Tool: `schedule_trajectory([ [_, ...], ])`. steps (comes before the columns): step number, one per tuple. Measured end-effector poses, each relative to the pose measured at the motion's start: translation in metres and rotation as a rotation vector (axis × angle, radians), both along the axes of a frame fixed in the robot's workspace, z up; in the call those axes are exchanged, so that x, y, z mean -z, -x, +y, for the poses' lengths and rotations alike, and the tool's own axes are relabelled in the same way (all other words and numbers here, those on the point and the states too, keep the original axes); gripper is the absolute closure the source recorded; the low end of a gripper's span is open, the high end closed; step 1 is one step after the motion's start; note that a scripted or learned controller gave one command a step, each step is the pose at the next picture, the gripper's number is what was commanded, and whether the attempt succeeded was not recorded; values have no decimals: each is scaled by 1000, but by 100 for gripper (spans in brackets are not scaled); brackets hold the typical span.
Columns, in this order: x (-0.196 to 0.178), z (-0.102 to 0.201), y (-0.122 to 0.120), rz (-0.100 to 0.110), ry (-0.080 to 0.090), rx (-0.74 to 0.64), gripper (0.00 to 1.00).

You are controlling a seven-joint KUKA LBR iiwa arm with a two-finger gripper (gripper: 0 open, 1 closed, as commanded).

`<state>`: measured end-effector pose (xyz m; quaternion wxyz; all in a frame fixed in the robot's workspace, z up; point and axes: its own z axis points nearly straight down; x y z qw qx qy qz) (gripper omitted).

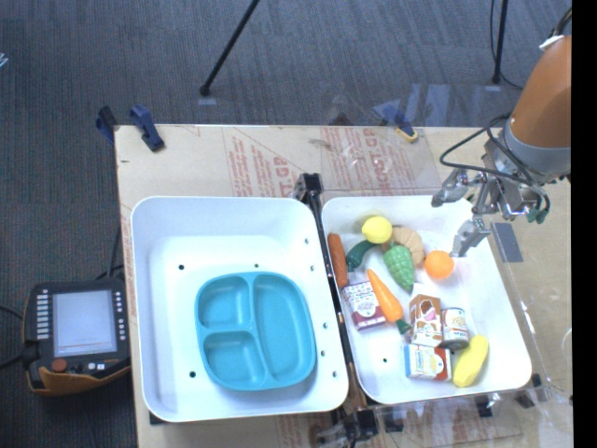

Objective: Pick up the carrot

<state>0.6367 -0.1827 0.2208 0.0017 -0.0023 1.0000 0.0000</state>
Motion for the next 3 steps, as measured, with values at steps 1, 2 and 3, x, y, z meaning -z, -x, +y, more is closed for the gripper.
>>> schedule_trajectory([
  [1, 137, 10, 26, 12, -4, 194, 0],
  [2, 121, 11, 21, -2, -2, 189, 100],
  [3, 121, 12, 21, -1, -3, 188, 0],
])
